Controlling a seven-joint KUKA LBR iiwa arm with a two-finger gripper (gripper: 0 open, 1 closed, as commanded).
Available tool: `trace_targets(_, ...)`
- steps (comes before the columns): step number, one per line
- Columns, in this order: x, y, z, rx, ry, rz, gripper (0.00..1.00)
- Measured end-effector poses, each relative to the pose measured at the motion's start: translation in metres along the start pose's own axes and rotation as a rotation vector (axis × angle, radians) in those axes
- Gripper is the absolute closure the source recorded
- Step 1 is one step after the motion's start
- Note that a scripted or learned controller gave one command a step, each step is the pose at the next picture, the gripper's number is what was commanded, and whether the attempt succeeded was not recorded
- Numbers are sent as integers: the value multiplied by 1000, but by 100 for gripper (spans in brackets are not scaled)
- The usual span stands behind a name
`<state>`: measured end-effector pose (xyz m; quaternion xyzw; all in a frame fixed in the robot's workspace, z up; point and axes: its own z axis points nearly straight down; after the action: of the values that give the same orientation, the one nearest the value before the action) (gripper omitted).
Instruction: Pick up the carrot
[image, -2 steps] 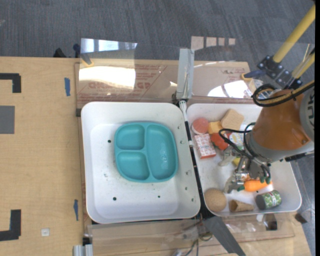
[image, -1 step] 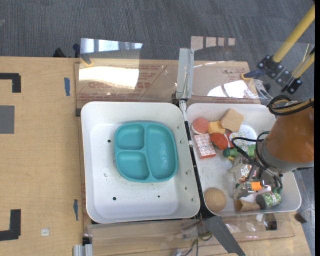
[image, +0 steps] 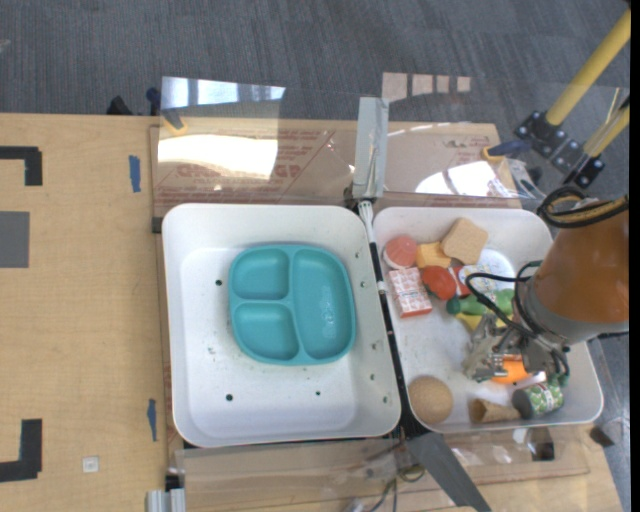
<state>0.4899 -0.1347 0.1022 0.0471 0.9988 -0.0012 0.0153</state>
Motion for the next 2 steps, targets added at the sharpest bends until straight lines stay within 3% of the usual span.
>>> trace_targets(1, -14, 40, -179, -4, 16, -337, 100)
trace_targets(2, -12, 40, -176, -6, 22, -336, 0)
